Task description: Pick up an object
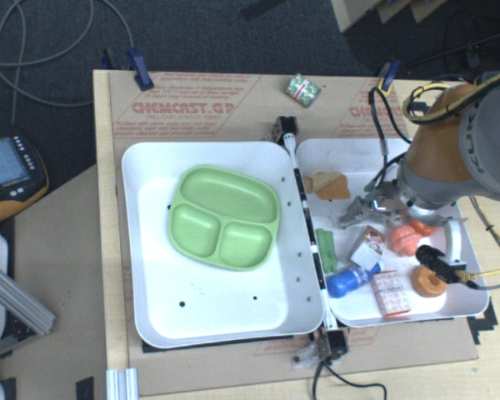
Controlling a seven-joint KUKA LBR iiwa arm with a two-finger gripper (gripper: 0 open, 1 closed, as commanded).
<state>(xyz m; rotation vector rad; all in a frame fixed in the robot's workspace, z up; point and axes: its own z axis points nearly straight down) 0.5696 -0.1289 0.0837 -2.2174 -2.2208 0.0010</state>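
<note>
Grey and orange, the arm leans over the right bin (475,302), its claw (373,207) down among the clutter, and whether it's clenched or released I cannot tell. A blue bottle (348,281), pink ball (406,238) and orange ring (430,282) lie nearby. A green divided plate (225,216) sits in the left bin (150,248).

arm from right, claw (375,209) low, wrist bent

Divided plate (224,217) in left bin (146,223); clutter in right bin (342,150)
</note>
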